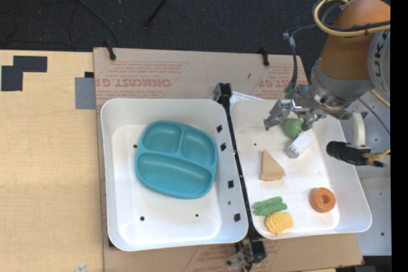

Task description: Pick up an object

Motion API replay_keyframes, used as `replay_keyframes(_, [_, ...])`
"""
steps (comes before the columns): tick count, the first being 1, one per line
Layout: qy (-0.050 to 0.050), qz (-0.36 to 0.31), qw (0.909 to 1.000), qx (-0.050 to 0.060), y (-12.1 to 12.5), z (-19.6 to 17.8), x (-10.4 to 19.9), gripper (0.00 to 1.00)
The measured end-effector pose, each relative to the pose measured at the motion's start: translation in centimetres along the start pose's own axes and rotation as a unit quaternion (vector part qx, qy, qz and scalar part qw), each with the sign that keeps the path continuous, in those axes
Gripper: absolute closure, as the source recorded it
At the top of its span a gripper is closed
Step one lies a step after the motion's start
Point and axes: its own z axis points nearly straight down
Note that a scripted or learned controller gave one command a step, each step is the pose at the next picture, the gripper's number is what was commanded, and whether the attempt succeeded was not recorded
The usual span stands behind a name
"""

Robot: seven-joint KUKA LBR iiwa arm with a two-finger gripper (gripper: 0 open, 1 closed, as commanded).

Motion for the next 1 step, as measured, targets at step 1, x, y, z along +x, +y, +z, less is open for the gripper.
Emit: replay_keyframes(1, [0.0,0.001,1.0,0.001,-0.17,5.71,0.97,0.0])
